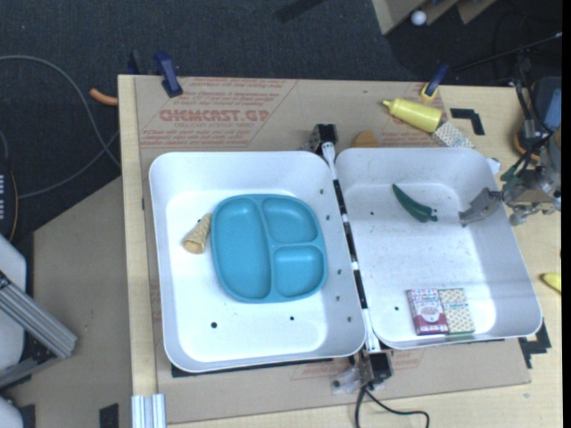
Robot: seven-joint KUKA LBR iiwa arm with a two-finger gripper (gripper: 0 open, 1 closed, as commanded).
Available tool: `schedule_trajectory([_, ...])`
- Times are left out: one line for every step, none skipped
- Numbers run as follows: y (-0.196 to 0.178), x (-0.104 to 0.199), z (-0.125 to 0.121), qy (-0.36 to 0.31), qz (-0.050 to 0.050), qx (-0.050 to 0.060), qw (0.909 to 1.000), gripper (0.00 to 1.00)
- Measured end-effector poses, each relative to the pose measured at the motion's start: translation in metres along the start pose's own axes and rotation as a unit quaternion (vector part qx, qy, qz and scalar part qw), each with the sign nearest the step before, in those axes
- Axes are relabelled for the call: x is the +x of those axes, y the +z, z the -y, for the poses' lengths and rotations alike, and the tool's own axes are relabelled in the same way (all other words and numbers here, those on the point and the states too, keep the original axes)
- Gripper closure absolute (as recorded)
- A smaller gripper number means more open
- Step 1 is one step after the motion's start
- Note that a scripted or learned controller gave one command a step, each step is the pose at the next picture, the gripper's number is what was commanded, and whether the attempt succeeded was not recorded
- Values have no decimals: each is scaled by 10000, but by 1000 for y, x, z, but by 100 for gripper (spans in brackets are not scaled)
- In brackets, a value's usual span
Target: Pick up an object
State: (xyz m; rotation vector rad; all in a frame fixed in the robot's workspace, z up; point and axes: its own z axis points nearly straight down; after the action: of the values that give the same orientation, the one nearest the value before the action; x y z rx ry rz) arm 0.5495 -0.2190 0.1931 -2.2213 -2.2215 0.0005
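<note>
In the right bin (464, 172) a dark green curved piece (415, 203) lies near the back. A small printed packet (439, 310) sits at the bin's front right. The left bin (178, 319) holds a blue divided plate (268, 246) with a tan cone (198, 233) beside its left edge. My gripper (492, 214) hangs over the right bin's right rim, a short way right of the green piece. Its fingers are spread open with nothing between them.
On the bench behind the right bin lie a yellow bottle (413, 111) and a small brown object (364, 138). A yellow item (553, 281) pokes in at the right edge. Blue clamps (167, 72) hold the board's back edge.
</note>
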Motion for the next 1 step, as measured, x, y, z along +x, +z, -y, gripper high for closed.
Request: schedule_trajectory([76, 52, -31, -8, -13, 13, 10000, 0])
